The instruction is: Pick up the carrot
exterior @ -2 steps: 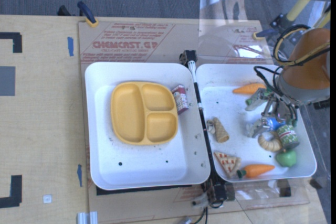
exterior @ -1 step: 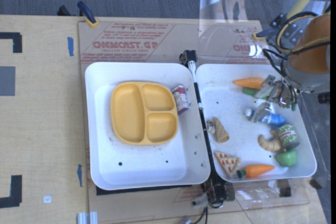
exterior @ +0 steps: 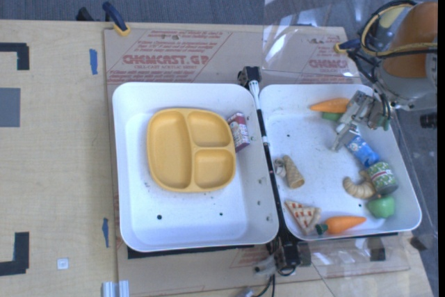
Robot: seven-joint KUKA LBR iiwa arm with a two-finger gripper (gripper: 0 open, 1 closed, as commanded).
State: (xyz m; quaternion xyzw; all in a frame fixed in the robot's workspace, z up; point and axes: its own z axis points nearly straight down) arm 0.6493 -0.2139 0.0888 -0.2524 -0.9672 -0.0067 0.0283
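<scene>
Two shallow white bins sit side by side on the bench: the left bin (exterior: 132, 170) and the right bin (exterior: 306, 142), both smooth plastic with rounded corners. The one grey arm (exterior: 407, 55), with its orange band, reaches in from the right over the far right part of the right bin.

In the left bin lies one yellow tray (exterior: 189, 148), glossy, rounded, divided into three compartments. One small dark red can (exterior: 238, 130) lies tilted against the tray's right edge.

The right bin holds two carrots. One carrot (exterior: 331, 106), orange and tapered, lies at the far side, its point toward the left. The gripper (exterior: 345, 135) hangs just right of and nearer than this carrot, close beside it; its metal fingers (exterior: 341, 141) point down and left with only a narrow gap, nothing between them. The second carrot (exterior: 341, 224), orange with a green stub at its left end, lies along the near wall, well apart from the gripper.

Also there: one blue-wrapped bottle (exterior: 363, 149), one green-labelled jar (exterior: 381, 176), one green round fruit (exterior: 381, 206), one tan curved croissant (exterior: 359, 187), one pizza slice (exterior: 302, 213), triangular with red dots, and one beige lumpy piece (exterior: 290, 172) near the left wall.
</scene>
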